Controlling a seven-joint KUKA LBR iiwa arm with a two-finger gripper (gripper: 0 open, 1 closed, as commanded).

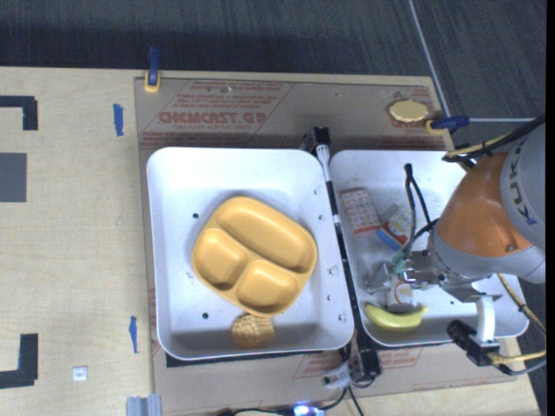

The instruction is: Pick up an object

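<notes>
In the right bin (373, 165), a yellow banana (395, 317) lies along the front wall. A red and white packet (357, 211) rests near the bin's left side, with a small clear wrapper (397, 224) beside it. My gripper (397, 277) hangs low over the bin's front half, just above the banana and right of a few small bits on the floor. The grey arm with its orange band (481, 224) covers the right part of this bin. The left bin (165, 232) holds a yellow divided plate (253, 254) and a round tan object (251, 328).
A black cable (414, 202) loops from the wrist across the right bin. On the cardboard behind the bins lies a yellow disc (408, 111). Blue clamps (153, 68) hold the cardboard to the wooden bench.
</notes>
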